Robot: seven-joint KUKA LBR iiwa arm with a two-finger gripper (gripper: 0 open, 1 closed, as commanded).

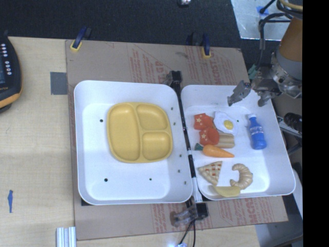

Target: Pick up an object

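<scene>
The grey arm with its orange band reaches in from the right, and its two-finger gripper [252, 95] hangs over the far right corner of the right-hand shallow white bin [284, 161], fingers spread wide with nothing between them, which to me looks like a hand readied for a grab, not one that has made it. All the pickable things sit in that bin, crowded toward its left and middle, probably because that is simply where they were tipped in: a small blue plastic bottle with a white cap [256, 133] lying closest to the gripper, just below it; a white toy fried egg with a yellow yolk [225, 122] beside the bottle; two red strawberry-like pieces [205, 128]; a tan sausage-shaped piece [226, 140] touching the egg's lower edge; an orange toy carrot [218, 151]; a tan pizza wedge [211, 171]; a curled tan croissant [242, 175]; and a pale yellow banana-like slice [226, 191] against the near wall. The left-hand white bin [87, 153] carries only a yellow three-compartment plastic tray [139, 132], set near its middle. I would guess the bottle or the egg is the likeliest target, being nearest and with some bare floor around them, while the carrot and sausage lie packed close enough that a finger could catch a neighbour.
</scene>
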